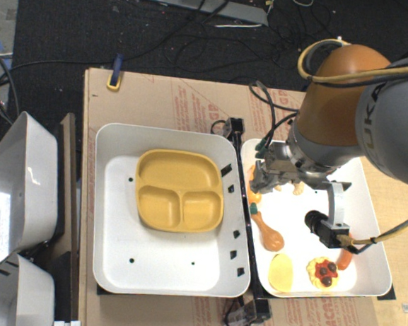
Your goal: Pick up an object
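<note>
My gripper (265,177) hangs low over the upper left part of the right bin (377,279), close to the wall shared with the other bin. A small orange piece (253,196) lies just under and beside it; whether they touch I cannot tell. An orange spoon (269,232) lies below that along the bin's left side. Toward the front of the bin are a pale yellow oval piece (281,271), a small yellow toy with red and dark toppings (324,271) and a red-orange piece (344,259). The arm's body covers the back of this bin.
The left bin (110,257) holds a yellow divided plate (180,191). A black part on a grey bracket (327,229) hangs from the arm over the right bin's middle. Cables run along the divider and behind the bins. White containers (13,192) stand at the far left.
</note>
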You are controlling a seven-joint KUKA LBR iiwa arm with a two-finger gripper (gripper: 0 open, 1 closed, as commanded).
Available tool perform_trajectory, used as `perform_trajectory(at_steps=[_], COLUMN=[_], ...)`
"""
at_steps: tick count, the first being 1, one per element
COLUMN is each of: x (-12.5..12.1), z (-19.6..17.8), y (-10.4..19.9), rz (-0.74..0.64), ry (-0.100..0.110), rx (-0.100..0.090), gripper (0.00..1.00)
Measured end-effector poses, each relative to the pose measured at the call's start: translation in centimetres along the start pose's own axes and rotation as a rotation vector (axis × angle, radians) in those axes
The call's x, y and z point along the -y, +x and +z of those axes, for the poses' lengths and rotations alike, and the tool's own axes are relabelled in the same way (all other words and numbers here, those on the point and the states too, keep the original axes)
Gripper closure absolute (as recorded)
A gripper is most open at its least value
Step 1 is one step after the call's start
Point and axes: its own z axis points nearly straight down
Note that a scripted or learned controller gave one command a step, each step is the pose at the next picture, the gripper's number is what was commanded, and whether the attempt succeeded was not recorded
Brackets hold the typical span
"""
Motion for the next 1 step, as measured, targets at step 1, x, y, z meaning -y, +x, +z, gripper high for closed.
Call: perform_trajectory(at_steps=[1], x=[-0.73], z=[-0.23], y=[5.25], rz=[0.000], ry=[0.000], rx=[0.000], gripper=[1.00])
